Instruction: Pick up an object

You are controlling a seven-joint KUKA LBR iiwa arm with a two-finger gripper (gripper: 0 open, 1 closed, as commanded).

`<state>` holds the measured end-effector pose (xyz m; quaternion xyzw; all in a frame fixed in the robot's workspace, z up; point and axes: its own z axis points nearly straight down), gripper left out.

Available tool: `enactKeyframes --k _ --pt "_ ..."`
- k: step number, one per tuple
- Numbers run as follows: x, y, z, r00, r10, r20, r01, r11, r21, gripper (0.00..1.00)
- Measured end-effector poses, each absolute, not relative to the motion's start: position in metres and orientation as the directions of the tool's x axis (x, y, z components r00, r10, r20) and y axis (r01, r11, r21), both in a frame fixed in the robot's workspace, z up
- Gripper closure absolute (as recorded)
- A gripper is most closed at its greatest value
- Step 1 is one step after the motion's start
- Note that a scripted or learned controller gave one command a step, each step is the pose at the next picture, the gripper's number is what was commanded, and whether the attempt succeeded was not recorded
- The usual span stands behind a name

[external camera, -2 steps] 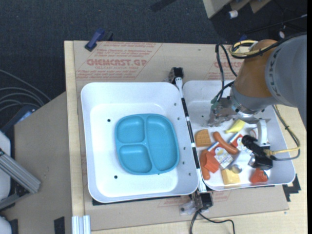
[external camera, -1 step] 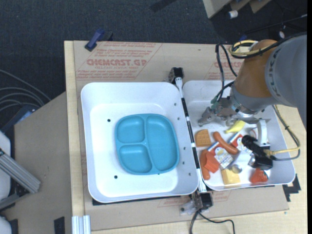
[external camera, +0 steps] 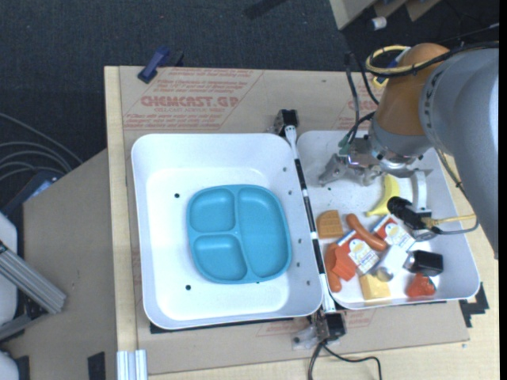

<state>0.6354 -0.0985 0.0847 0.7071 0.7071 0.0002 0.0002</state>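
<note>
Dark carpet, cardboard-topped bench, 2 white bins: left bin carries a blue divided plate, right bin a heap of toy food. Gripper hangs over the right bin's far-left end, grip state unreadable. Banana lies just right and nearer, long axis toward camera.
</note>
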Motion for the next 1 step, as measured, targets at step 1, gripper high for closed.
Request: enactKeyframes --k 1 --pt "0.6668 -0.1041 0.0850 -0.001 1.000 0.000 1.000 0.001 0.002 0.00"
